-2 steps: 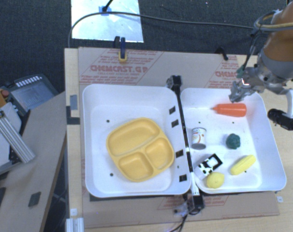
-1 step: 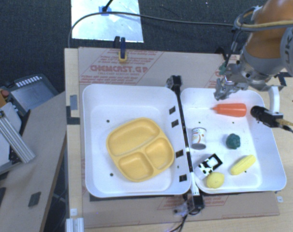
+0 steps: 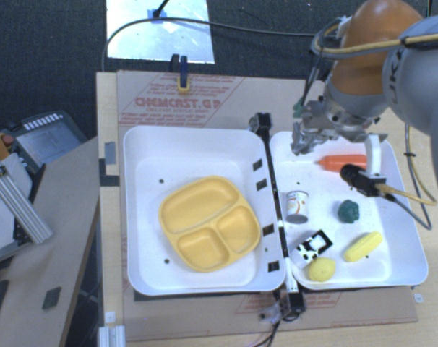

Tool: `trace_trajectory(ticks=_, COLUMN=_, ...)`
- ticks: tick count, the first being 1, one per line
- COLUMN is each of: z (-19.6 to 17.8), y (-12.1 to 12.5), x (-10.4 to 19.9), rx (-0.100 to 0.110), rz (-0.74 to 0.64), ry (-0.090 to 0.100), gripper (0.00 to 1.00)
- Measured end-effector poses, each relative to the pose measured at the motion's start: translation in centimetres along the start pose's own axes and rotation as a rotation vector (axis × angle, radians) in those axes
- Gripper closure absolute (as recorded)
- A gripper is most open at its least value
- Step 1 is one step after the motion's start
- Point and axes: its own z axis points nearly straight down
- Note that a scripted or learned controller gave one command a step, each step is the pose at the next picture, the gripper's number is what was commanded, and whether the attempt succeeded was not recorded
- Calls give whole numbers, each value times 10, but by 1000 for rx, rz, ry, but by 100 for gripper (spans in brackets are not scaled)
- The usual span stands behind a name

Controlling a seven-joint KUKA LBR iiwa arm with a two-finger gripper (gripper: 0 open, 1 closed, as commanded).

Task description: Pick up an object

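Beside the tool [image 3: 303, 144], your carrot [image 3: 342, 162] looks light, stiff and slick. Grip its thick middle. You cannot tell the tool's opening.

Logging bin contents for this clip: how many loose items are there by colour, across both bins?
Yellow: 3 (divided tray in the left bin; banana-like piece and round lemon-like piece in the right bin)
Orange: 1 (carrot-like piece)
Dark green: 1 (lump)
White: 1 (small cup)
Black and white: 1 (patterned block)
Total: 7

"CHEMCAST" on the cardboard sheet [image 3: 177, 101]
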Motion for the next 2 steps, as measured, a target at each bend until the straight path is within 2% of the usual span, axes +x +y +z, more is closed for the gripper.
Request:
trace_trajectory(ticks=1, z=2, y=-6, x=61, rx=0, rz=-1, ry=0, gripper=100)
trace_trajectory(ticks=2, z=12, y=5, x=108, rx=-2, rz=1, ry=-1, gripper=100)
